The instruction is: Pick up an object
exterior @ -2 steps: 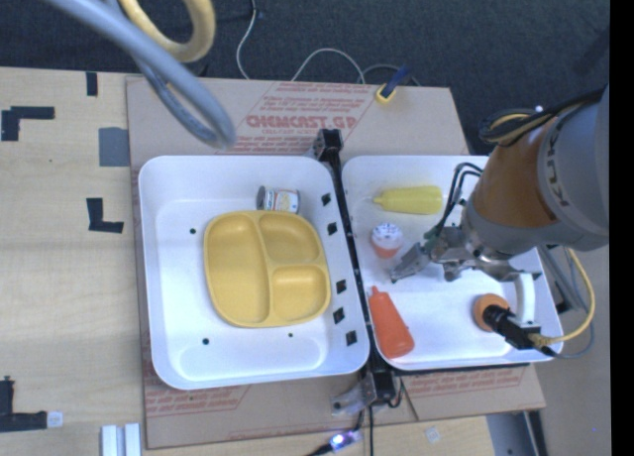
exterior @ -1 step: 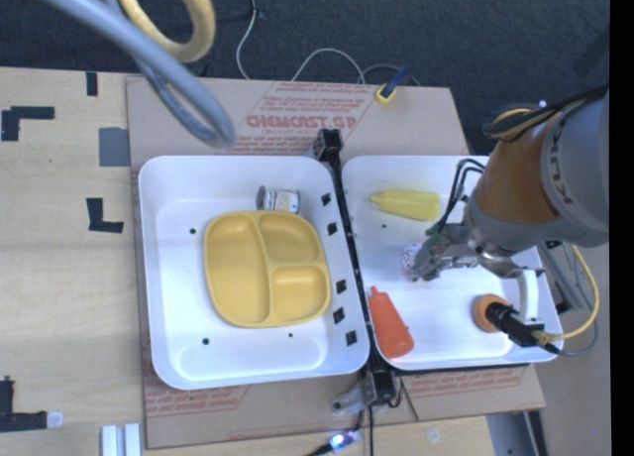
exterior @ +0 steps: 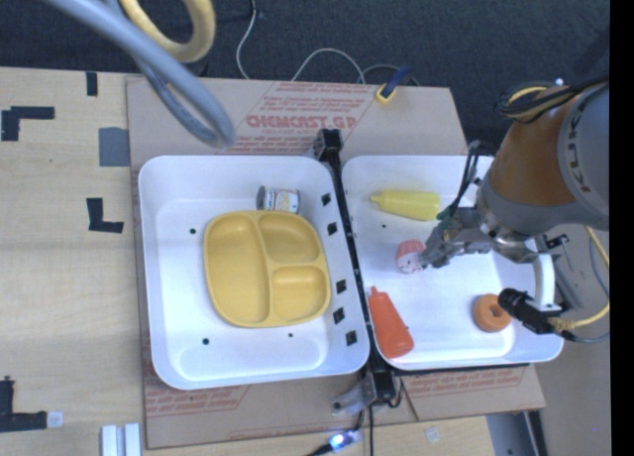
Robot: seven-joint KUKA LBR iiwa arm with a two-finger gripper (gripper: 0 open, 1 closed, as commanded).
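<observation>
Looks like the gripper (exterior: 428, 258) is down in the right bin (exterior: 436, 345) going for the small pink object (exterior: 408, 257), can't tell how it's set.

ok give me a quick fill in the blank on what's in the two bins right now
1. The yellow divided plate lies in the ____ bin.
2. The small can sits just beyond the plate's ____ edge.
3. The ring-shaped orange object lies in the ____ bin.
4. The gripper hovers beside the small ____ object.

Missing words: left; far; right; pink
</observation>
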